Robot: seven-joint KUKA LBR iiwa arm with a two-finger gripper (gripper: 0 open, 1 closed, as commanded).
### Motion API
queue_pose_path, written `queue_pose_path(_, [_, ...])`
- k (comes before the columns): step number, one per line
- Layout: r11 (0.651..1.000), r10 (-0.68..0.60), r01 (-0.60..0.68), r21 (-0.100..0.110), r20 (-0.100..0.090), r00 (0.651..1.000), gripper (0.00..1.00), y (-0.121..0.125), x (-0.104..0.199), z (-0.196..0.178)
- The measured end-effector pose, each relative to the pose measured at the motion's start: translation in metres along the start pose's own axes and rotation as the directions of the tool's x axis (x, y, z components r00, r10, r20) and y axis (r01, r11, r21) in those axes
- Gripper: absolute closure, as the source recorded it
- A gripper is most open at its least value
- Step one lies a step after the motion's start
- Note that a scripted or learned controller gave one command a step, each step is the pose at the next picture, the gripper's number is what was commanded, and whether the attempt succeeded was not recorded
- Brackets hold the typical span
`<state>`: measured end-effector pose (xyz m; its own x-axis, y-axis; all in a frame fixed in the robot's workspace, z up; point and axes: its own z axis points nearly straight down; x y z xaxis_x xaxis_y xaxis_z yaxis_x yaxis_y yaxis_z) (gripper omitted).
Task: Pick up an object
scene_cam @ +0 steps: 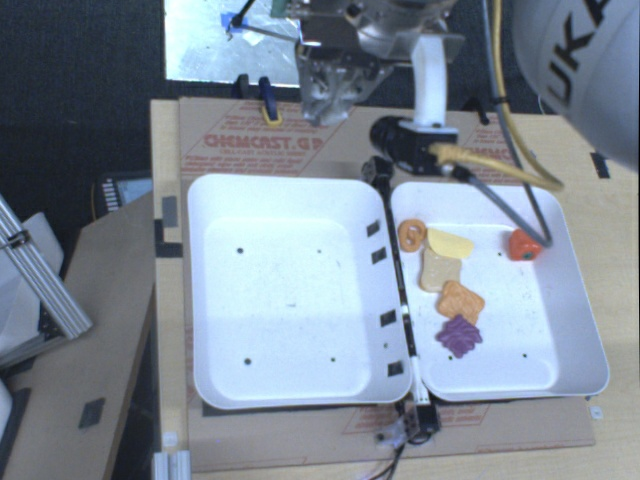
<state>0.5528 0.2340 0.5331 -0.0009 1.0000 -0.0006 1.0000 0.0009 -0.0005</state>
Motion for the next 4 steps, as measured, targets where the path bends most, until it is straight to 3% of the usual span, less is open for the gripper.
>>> queue_pose_path(1, [1.000,0.001,-0.001,-0.003,-0.001,1.000,1.00,0.012,-0.015,-0.002])
queue_pose_path(2, [1.000,0.003,-0.003,-0.002,-0.001,1.000,1.00,-0.024,-0.065,-0.002])
queue_pose_path(3, [1.000,-0.009,0.009,-0.002,-0.003,1.000,1.00,-0.010,0.004,-0.001])
queue_pose_path(4, [1.000,-0.006,0.006,-0.005,-0.003,1.000,1.00,-0.009,0.001,-0.014])
